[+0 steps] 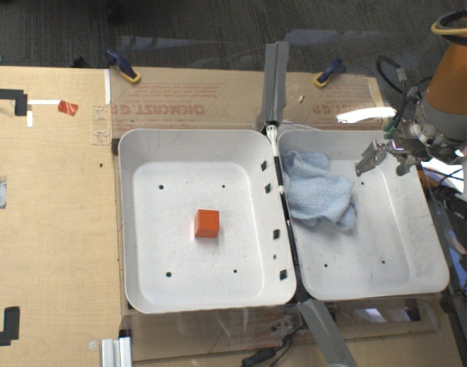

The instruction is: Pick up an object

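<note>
Cube (207, 223), red-orange, is sitting flat near the middle of the left bin (141, 281), well apart from all four walls, with bare white floor lying open on every side of it. Nothing is touching it. Cloth (317, 191), pale blue and crumpled, is lying in the right bin (416, 274), bunched against that bin's left wall and upper-left corner, its left edge pressing up to the divider between the bins. The right and lower parts of that bin's floor are lying open. Gripper (386, 159) is hanging over the right bin's upper-right area, near the far rim, apart from the cloth and well apart from the cube; its two fingers (368, 161) are standing spread with nothing between them. The arm (451, 82) is reaching in from the right, its orange band showing above the wrist. Two clamps (123, 66) are gripping the cardboard (187, 102) beyond the bins' far edges. The bench (50, 228) is stretching away left of the bins.
</note>
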`<state>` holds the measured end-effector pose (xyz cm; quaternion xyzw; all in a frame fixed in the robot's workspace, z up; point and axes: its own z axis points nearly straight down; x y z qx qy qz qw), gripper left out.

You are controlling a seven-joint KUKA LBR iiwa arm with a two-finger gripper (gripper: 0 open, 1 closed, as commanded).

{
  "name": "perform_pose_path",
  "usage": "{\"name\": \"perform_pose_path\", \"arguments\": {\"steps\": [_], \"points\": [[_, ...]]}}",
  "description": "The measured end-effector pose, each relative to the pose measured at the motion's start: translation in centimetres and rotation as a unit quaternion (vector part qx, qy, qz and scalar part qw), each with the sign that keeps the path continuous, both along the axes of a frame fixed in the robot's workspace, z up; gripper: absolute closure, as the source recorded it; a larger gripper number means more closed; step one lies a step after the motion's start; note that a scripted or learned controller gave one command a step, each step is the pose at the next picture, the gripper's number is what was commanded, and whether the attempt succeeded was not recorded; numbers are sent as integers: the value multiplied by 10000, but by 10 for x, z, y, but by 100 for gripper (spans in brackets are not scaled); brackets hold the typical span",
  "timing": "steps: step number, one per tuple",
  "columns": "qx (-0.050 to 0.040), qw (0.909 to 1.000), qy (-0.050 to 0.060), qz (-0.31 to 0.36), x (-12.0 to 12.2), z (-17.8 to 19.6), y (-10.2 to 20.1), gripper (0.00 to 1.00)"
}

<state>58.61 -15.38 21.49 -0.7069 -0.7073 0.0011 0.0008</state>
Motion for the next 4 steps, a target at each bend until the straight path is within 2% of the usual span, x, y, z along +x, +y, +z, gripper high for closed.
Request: {"name": "perform_pose_path", "arguments": {"steps": [1, 2, 3, 4], "points": [[-7, 9992, -10, -408, 29, -43, -48, 0], [-2, 9986, -23, 524, 73, -122, 44, 0], [-9, 9986, -29, 530, 74, -112, 44, 100], [-6, 9999, -14, -159, 73, -23, 110, 100]]}}
